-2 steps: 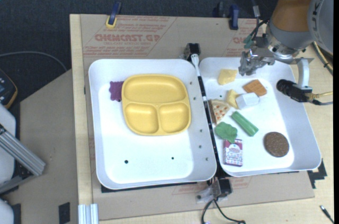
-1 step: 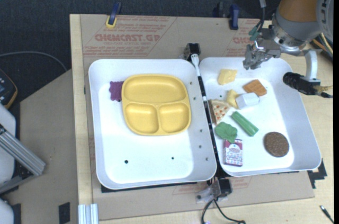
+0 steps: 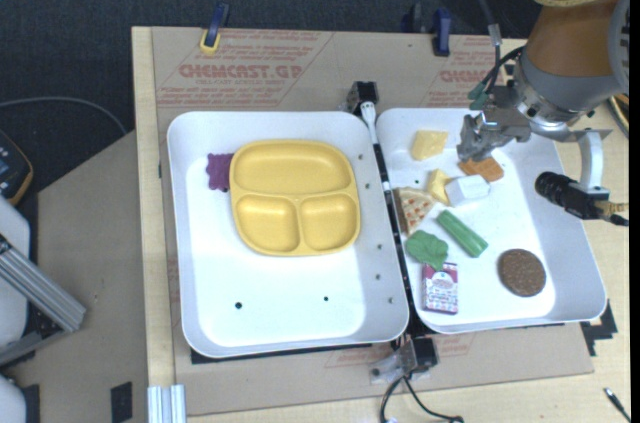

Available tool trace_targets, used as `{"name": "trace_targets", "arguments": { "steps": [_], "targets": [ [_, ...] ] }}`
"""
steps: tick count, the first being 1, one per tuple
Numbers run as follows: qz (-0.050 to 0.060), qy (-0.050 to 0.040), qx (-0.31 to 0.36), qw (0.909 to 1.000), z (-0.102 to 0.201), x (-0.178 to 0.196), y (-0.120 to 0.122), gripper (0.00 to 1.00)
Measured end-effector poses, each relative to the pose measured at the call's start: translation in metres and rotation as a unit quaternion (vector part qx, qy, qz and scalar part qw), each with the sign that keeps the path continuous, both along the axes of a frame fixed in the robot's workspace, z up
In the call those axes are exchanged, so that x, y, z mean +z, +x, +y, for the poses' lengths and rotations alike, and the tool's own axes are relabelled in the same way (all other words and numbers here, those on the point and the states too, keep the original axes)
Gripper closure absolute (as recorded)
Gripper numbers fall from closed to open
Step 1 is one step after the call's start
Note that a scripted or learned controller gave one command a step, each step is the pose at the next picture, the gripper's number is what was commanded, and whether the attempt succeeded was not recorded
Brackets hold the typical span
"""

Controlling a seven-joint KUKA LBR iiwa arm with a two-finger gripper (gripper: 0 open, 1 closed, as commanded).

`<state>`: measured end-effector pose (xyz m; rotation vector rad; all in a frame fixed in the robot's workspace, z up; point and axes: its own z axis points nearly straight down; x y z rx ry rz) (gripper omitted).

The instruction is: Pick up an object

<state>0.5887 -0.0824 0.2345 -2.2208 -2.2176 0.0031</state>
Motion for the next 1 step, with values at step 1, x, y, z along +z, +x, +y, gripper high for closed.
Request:
{"name": "trace_targets", "arguments": {
  "steps": [1],
  "targets": [
    [0.000,-0.0002,0.000,1.0000,0.0171,-0.0014,-0.0377,1.00]
  ]
}}
